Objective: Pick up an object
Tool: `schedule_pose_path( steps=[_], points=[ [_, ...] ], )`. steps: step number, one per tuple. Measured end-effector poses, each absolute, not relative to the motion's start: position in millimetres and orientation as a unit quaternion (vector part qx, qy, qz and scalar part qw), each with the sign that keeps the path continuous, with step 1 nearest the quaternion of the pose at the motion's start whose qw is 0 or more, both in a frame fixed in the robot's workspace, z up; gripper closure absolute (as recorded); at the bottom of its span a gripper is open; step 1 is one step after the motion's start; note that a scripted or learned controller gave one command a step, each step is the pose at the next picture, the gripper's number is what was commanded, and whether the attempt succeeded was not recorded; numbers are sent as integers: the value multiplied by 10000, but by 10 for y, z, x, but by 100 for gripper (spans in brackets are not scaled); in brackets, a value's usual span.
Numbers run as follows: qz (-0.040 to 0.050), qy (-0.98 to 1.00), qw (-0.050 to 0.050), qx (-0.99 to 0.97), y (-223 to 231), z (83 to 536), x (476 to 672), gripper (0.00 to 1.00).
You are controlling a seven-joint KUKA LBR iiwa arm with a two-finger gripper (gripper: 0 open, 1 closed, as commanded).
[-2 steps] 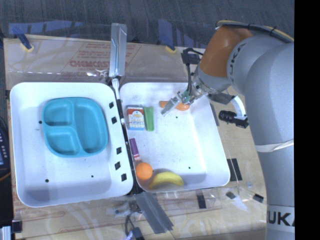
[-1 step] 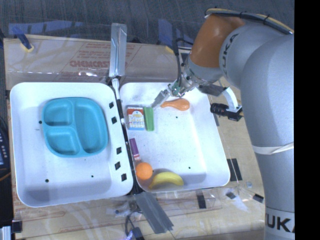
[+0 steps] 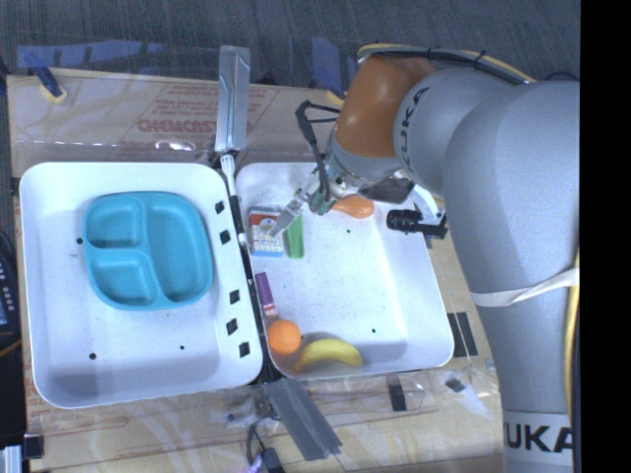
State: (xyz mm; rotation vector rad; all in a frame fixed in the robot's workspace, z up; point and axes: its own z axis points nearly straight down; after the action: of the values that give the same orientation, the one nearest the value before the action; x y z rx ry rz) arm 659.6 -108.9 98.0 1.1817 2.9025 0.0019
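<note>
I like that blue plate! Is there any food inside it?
No food shows in the blue divided plate. All three sections look bare. It sits in the left bin; what lies underneath it is covered.

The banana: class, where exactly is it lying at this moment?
In the camera view, the banana lies in the right bin, at its near edge, just right of the orange ball.

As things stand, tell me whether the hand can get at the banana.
Probably yes. The banana lies uncovered at the right bin's near edge, touching only the orange; the hand hangs over the same bin's far end.
</note>
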Motion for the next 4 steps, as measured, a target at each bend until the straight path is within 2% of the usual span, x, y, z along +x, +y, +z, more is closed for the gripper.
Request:
schedule_pose_path(
  steps=[1,2,3,4],
  points=[
    [17,9268,43,3756,-1081,1096,6608,100],
    [-1,8776,14,4794,-1268,1564,6506,100],
    [0,7837,10,6212,-1016,2438,6573,100],
    [-10,8644,-26,5029,-1102,986,5896,100]
  ],
)
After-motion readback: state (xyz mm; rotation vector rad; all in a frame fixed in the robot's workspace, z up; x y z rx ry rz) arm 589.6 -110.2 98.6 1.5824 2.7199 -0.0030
